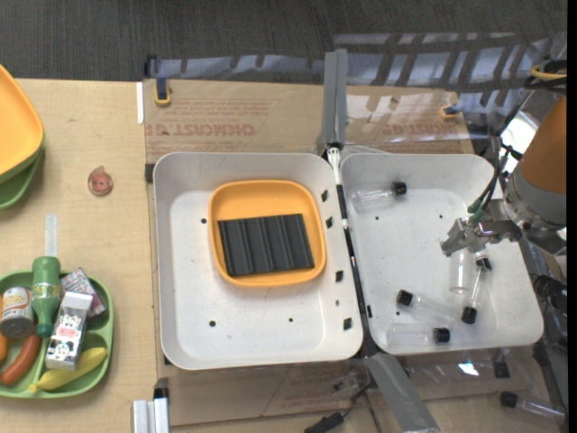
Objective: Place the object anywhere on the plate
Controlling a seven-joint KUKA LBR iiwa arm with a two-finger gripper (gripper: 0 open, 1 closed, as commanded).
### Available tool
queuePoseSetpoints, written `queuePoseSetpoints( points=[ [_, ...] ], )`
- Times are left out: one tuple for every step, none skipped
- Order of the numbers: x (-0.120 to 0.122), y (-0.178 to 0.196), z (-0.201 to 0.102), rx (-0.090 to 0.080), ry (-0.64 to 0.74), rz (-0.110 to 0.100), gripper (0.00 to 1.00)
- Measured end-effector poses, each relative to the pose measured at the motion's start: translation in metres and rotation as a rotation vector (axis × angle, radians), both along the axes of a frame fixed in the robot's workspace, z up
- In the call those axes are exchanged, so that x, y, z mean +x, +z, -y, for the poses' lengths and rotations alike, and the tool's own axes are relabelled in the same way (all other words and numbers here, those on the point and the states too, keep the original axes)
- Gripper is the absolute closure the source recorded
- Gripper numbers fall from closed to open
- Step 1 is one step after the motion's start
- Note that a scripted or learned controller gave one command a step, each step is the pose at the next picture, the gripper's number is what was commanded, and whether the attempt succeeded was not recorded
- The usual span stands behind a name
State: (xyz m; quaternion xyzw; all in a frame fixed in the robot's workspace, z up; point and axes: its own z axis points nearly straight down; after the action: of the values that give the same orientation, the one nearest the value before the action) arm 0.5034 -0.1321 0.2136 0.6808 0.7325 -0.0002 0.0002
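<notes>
The left white bin (180,269) holds an orange plate (267,192) carrying a dark ribbed slab (267,245). The right white bin (415,233) holds several clear vials with black caps: one vial near the back wall (374,193), lying roughly left to right with its cap toward the right; one along the front (416,335), also lying across; a loose black cap (405,299) between them; and one vial under the claw (464,273), its long axis running front to back with the clear body just below the fingers. The claw (469,238) hangs over that bin's right half, touching or just above this vial; whether its fingers are spread or clamped cannot be told. On the wooden bench (99,115) at left sit a green tray of toy food (54,332) and an orange dish (18,133). Cardboard (234,120) lies behind the bins, and dark carpet (270,16) beyond.
</notes>
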Motion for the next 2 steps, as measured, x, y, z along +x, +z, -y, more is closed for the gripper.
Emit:
queuePoseSetpoints(
  points=[
    [0.055,0.003,0.071,-0.001,0.035,-0.002,1.00],
    [0.095,0.017,0.090,-0.002,0.308,0.001,1.00]
  ],
)
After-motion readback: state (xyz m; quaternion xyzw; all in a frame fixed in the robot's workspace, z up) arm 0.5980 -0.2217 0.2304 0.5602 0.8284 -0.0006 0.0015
